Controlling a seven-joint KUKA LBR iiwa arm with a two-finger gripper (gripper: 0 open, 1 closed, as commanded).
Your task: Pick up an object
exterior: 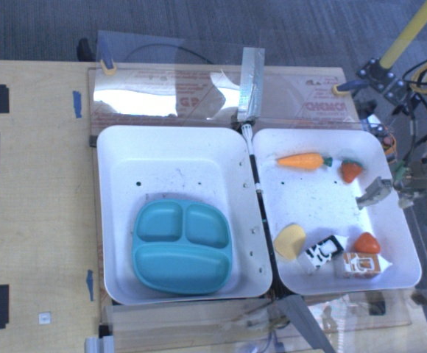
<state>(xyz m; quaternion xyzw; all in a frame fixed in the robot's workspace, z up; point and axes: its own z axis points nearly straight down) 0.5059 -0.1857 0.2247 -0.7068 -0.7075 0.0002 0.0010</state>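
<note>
Wooden bench (pixel 29 197) carries both bins. Lower right, toys crowd the right bin's (pixel 324 285) near edge; open floor lies mid-bin, a carrot (pixel 300 162) farther back. Fingers (pixel 375 191) at the right rim: opening cannot be told.

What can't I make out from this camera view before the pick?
- Gripper, camera view: small and blurred at the right bin's edge; finger state unreadable.
- Small orange-and-white box: print too small to read.
- Black-and-white toy: too small to identify.
- Arm: cut off by the right frame edge.
</note>
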